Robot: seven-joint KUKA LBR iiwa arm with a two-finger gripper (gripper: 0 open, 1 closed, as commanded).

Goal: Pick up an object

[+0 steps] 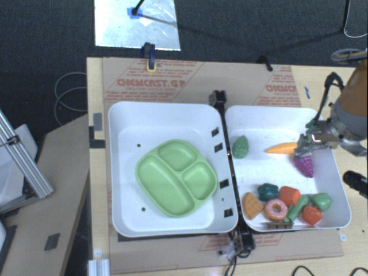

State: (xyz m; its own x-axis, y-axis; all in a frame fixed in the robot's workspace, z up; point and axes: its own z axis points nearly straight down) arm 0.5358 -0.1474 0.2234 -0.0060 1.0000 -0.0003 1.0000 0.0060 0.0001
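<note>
The right bin (261,125) holds toy foods. An orange carrot (280,149) lies near its middle, a purple grape bunch (305,165) just right of it, and a green leafy piece (240,146) by the left wall. A heap along the front has a pink donut (276,210), an orange piece (252,204), a dark green piece (267,191), red pieces (289,195) and light green pieces (321,200). My gripper (305,144) hangs at the carrot's right tip, directly above the grapes. The arm comes in from the right edge.
The left bin (123,122) holds a green divided plate (176,177). Black clips line the divider (221,148) between the bins. A blue and yellow clamp (149,56) sits at the bench's back edge. A metal frame (23,165) stands at the far left.
</note>
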